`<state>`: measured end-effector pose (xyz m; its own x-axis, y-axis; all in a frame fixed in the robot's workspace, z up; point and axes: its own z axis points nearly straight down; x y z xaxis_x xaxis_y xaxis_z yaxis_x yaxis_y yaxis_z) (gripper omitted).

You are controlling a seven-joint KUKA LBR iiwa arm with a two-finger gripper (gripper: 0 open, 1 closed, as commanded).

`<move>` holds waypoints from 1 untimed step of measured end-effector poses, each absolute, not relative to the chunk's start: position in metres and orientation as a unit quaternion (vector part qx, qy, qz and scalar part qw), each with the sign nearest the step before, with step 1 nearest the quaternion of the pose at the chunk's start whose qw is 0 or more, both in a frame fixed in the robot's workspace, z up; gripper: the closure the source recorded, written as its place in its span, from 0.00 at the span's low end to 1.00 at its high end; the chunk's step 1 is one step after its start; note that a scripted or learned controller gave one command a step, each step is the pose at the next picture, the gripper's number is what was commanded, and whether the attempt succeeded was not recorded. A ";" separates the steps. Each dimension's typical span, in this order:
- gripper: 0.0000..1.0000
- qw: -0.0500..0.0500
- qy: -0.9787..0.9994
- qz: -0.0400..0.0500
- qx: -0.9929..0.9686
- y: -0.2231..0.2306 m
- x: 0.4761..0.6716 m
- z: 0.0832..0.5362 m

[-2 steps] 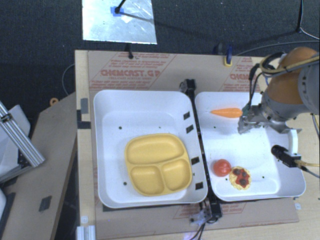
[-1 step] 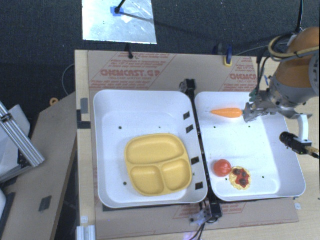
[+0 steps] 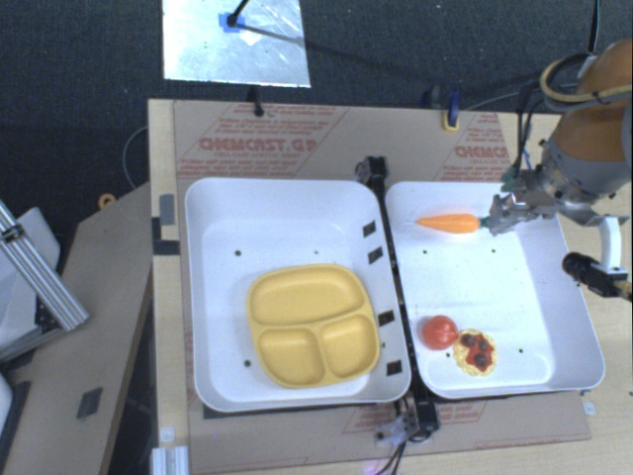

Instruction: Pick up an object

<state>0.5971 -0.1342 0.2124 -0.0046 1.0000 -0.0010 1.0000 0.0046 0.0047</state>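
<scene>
You see a desk [image 3: 297, 137] with two white bins. The left bin [image 3: 227, 216] holds a yellow tray [image 3: 312, 323] with three parts. The right bin [image 3: 524, 295] holds an orange carrot [image 3: 450, 224] near its back wall, a red tomato [image 3: 440, 332] near the front, and a little pizza toy [image 3: 477, 352] just beside it. Your arm's jaws [image 3: 497, 216] sit right at the carrot's right end. You cannot tell how wide they are.

We note a dark carpeted floor [image 3: 79, 47] surrounding the wooden bench [image 3: 297, 132] (printed protective board on top); a reflective metal sheet [image 3: 235, 28] lies beyond the bench's far edge.
</scene>
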 end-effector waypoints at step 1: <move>1.00 0.000 0.710 0.001 0.704 -0.089 0.572 0.218</move>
<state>0.5720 -0.0888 0.2176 -0.0081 1.0000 0.0017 1.0000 0.0081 0.0008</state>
